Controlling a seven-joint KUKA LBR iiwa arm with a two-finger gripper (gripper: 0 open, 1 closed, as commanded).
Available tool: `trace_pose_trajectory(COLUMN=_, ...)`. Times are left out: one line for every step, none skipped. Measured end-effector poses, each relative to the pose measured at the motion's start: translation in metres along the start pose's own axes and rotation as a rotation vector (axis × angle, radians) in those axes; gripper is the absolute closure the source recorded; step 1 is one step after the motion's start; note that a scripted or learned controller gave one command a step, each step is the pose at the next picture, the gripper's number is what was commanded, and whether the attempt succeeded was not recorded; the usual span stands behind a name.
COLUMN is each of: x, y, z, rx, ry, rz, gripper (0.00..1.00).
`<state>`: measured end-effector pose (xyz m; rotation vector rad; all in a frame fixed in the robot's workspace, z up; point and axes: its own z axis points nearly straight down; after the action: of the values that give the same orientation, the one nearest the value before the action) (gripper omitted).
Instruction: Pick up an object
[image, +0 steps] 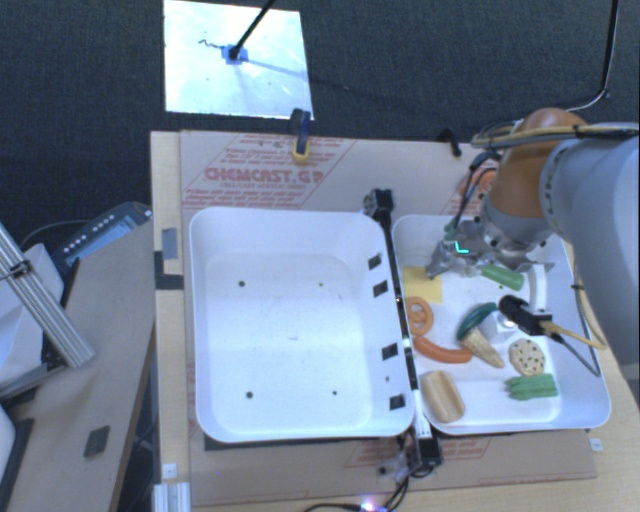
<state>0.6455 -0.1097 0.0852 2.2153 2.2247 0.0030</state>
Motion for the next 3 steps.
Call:
trace_pose_trajectory(x=0.017, y=-0.035, z=0.001, rx=0.004, ry=0.001, rz=0.003, gripper=0.00)
trace_pose_trajectory(x=-0.006, y=-0.083, z=0.001, rx=0.005, ry=0.000, rz=0.006, gripper=0.00)
trace_pose_trajectory(x=-0.051, y=-0.141, z=0.001, rx=0.005, ry=-0.001, rz=0.009, gripper=0.00)
